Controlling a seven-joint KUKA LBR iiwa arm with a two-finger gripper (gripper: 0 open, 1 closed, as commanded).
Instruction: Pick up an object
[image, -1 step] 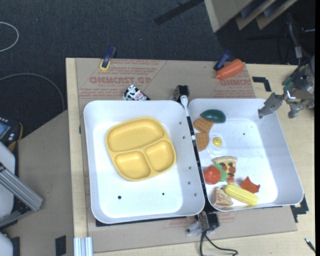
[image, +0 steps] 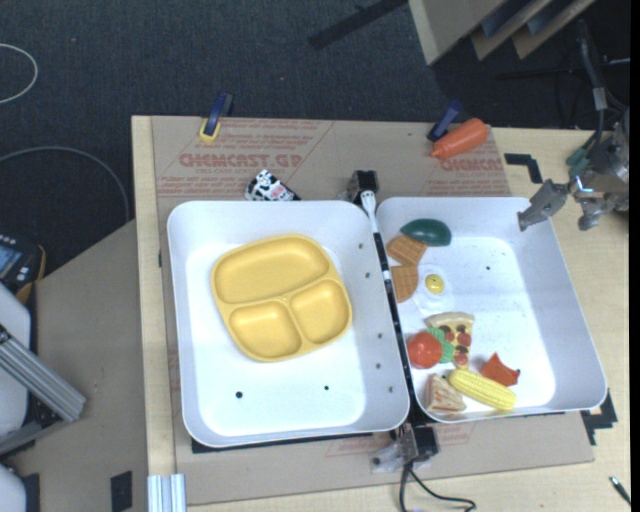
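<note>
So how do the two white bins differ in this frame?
The left bin holds one large yellow divided plate; the right bin holds several small toy foods, among them a corn cob and a tomato. The plate sits in the middle of the left bin; the right bin's items crowd its left and near sides. Both are shallow, white and similar in size.

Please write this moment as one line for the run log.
phase: approach | gripper: open, above right bin's far right corner | held: nothing | toy food in right bin untouched

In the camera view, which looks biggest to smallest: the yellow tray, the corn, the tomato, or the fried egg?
1. Yellow three-compartment plastic tray
2. Yellow toy corn cob
3. Round red toy tomato
4. Small toy fried egg

The tomato and egg look close in size.
</note>
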